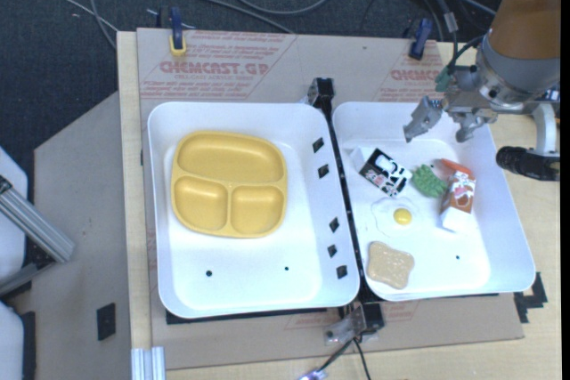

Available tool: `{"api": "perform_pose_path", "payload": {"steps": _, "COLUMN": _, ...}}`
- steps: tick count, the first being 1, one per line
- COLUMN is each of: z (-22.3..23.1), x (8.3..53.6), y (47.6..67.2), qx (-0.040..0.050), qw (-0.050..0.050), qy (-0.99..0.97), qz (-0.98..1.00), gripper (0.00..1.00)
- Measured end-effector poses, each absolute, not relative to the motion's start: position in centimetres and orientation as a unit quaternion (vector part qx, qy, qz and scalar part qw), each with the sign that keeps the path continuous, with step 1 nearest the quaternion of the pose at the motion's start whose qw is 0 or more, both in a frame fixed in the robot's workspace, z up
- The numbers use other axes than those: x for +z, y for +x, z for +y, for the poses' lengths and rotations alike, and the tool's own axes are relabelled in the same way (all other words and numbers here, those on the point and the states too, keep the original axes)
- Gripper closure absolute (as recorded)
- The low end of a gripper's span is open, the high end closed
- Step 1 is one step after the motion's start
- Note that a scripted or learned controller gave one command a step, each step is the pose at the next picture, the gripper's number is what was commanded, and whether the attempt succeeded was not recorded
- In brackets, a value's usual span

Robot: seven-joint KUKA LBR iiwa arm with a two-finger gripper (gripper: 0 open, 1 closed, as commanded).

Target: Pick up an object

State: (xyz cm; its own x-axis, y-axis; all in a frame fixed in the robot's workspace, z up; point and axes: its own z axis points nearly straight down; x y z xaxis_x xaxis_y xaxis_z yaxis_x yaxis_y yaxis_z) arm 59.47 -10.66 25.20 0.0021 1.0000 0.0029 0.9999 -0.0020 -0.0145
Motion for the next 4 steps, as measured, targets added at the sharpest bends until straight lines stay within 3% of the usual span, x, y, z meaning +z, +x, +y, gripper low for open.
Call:
{"api": "perform_pose_path", "payload": {"steps": 1, "z": -10.6, "x": 25.9, "y": 59.7, "qx": 0.0001, "qw": 0.001, "qy": -0.707, "qz": -0.707, "gripper": 0.0}}
{"api": "perform_pose_path", "payload": {"steps": 4, "z": -10.3, "x": 9.3, "y": 58.6, "qx": 0.0018, "qw": 0.003, "qy": -0.708, "qz": -0.707, "gripper": 0.0}}
